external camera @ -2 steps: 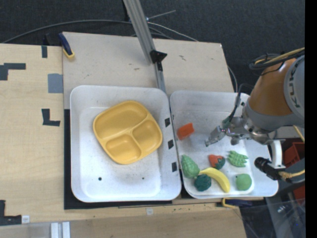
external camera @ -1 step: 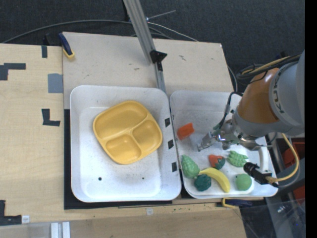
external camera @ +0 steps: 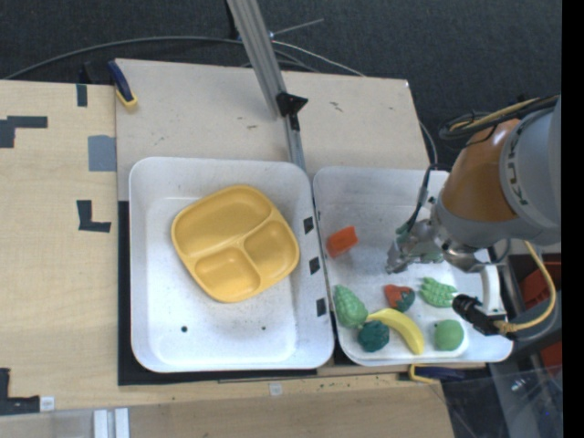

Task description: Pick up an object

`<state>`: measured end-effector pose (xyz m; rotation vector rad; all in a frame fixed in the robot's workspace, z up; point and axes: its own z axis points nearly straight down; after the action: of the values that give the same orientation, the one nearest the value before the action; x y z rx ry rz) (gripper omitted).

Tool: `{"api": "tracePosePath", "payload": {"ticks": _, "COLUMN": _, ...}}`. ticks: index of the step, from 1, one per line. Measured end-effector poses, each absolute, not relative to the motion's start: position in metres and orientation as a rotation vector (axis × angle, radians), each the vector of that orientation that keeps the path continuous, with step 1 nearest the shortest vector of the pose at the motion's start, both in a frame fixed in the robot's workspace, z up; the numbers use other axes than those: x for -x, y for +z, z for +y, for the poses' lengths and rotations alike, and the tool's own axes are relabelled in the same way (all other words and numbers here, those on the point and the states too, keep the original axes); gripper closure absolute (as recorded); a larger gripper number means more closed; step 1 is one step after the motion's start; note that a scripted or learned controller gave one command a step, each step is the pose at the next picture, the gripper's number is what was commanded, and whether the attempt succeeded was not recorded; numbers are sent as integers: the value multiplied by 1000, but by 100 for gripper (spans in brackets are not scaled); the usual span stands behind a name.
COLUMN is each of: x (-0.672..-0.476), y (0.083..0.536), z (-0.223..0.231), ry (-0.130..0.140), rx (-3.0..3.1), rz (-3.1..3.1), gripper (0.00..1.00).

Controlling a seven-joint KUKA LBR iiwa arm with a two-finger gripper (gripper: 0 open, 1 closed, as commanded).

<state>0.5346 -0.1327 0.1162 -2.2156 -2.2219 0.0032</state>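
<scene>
Jaws (external camera: 401,255) are down low in the right bin (external camera: 365,185), hanging off the grey arm (external camera: 511,190) with its orange band, and honestly I can't tell how far open they are, they're just a dark blur from this angle. Nothing visibly caught between them as far as I can see.

Toys are all pretty close by. Just below the jaws sits a small red piece (external camera: 398,295), and right of that, below and a bit right of the jaws, a light green bumpy thing (external camera: 437,291). Left of the jaws, slightly higher, an orange block (external camera: 342,239) lies by itself. Lower left of the jaws is a green leafy veg (external camera: 349,306), with a dark green one (external camera: 373,336) under it. A banana (external camera: 401,328) curves along beneath the red piece, and a green ball (external camera: 447,335) sits at the bottom right of the bunch.

Way off to the left of the jaws, the other bin (external camera: 146,245) holds a yellow divided plate (external camera: 235,242). Both bins sit on the tan surface (external camera: 201,108).
</scene>
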Motion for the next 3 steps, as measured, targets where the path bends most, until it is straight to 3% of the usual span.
{"api": "tracePosePath", "payload": {"ticks": 3, "x": -537, "y": 279, "z": -150, "ry": -4, "rx": 2224, "rz": -2227, "gripper": 100}}
